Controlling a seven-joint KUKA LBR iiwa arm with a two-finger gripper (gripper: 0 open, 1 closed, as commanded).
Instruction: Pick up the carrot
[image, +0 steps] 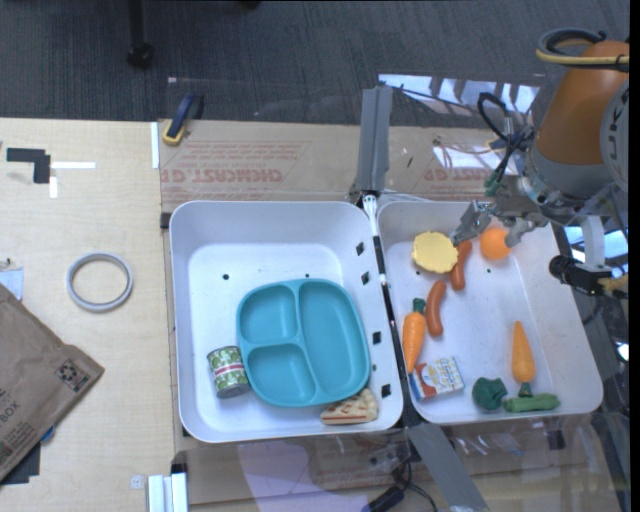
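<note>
Orange tapered carrot (412, 340) lies at 7 o'clock from the wide-open, empty gripper (491, 226); I'd grab mid-body, across its width.

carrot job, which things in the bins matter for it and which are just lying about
For the job:
- carrot, near the right bin's left wall
- second carrot, toward its right side
- gripper, above the bin's far end

Lying about:
- orange
- two sausages
- yellow disc
- teal plate
- small can
- tape ring

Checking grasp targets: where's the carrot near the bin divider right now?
In the camera view it lies in the right bin, against its left wall: the carrot sits just left of a sausage and above the small carton.
</note>
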